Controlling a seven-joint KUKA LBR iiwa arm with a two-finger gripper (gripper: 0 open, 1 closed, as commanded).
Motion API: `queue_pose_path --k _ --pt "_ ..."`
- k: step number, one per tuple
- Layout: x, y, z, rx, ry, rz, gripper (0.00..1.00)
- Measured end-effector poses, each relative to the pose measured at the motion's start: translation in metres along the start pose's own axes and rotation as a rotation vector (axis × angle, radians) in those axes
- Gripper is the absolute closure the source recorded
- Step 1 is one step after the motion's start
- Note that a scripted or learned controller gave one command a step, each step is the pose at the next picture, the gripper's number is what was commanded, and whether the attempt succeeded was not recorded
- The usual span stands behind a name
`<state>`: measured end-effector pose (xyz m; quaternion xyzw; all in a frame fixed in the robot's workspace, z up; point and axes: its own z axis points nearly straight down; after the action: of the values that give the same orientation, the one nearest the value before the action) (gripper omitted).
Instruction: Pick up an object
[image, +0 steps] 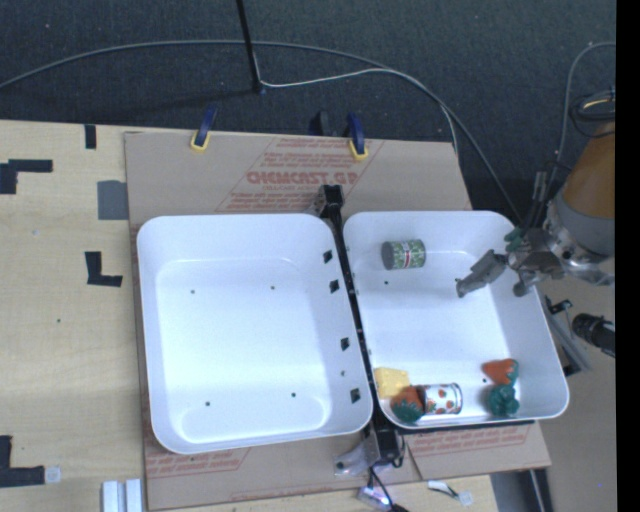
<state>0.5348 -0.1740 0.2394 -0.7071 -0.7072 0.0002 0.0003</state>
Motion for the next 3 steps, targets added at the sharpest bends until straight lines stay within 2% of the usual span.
queue_pose_path --k 1,2,3 --pt "0.009 0.020 0.115 0.010 0.002 -0.001 0.00" --pt "0.010 0.099 0.153 0.002 0.000 -0.002 0.00" --pt "0.031 0.108 0.155 0.005 -0.002 0.000 0.00"
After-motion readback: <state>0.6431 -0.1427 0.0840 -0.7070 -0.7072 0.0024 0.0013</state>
